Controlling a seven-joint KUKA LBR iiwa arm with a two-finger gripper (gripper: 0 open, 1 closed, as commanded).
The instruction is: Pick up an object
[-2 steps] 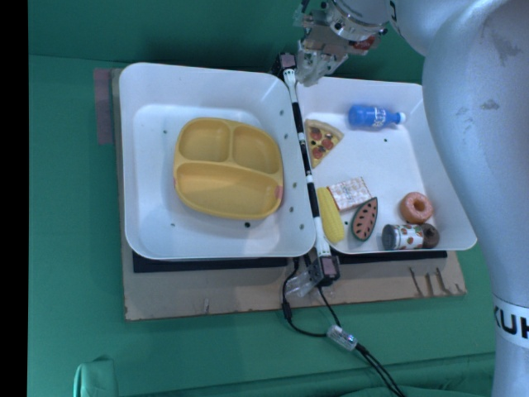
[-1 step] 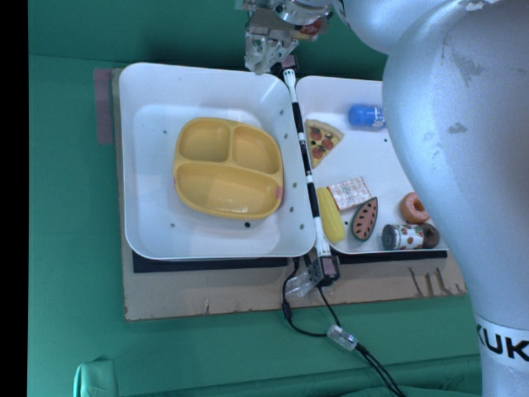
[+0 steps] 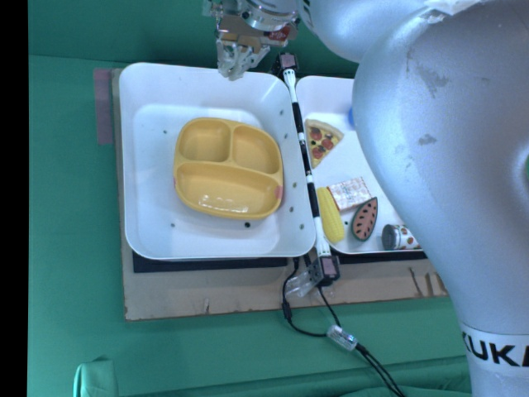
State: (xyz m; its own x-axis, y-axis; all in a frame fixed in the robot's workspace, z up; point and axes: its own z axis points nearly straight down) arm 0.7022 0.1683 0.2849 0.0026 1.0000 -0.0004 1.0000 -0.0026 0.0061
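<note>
At the far rim of the left bin (image 3: 140, 180), the gripper (image 3: 234, 63) hangs above the bin's back edge with nothing between its fingers; whether they are spread or closed cannot be determined from this angle.

Candidate object, left bin: a yellow divided plate (image 3: 227, 168) lies flat near the centre. It appears to be rigid moulded plastic, light, smooth and probably slippery. Its raised rim and the ridges between its three compartments are the likely purchase points; a pinch across the flat floor would probably fail.

Candidate objects, right bin (image 3: 331, 89): a pizza slice (image 3: 321, 139), a corn cob (image 3: 331, 214), a watermelon slice (image 3: 364, 218), a small printed packet (image 3: 350, 193) and a small can (image 3: 397, 237). These look like light toy items, narrow enough to span. They lie close together, and the arm's body covers much of this bin.

Both bin floors are smooth white plastic, so objects may slide when nudged. A striped rod (image 3: 303, 155) lies along the seam between the bins. Green cloth (image 3: 66, 222) surrounds the bench.
</note>
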